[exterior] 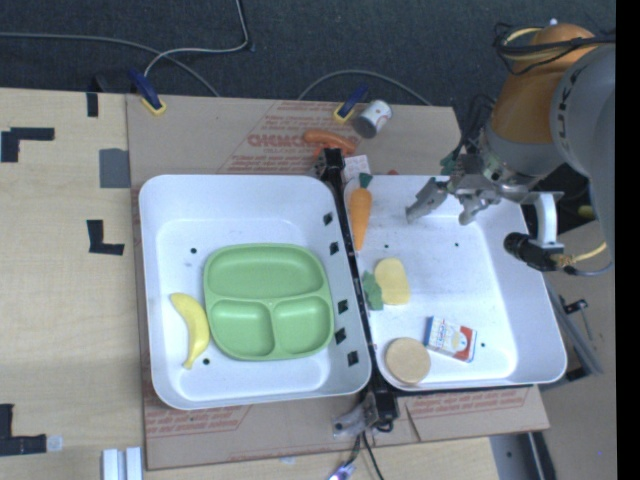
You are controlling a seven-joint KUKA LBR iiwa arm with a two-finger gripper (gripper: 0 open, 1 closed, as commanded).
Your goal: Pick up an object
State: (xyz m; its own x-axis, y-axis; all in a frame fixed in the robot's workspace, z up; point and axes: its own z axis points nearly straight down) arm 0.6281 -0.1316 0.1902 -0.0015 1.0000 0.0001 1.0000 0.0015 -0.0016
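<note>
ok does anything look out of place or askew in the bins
Mostly tidy. The carrot lies against the divider between the bins rather than flat on the right bin floor, and the banana sits beside the green tray, not in it.

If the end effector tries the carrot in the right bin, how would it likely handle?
The carrot looks like a smooth, tapered toy, so it is probably light and rigid. Its rounded shape may roll or slip. It lies against the bin wall, likely hampering finger access.

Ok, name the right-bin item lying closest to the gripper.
The carrot, upright along the divider; the sponge, box and round disc lie farther from the gripper.
</note>
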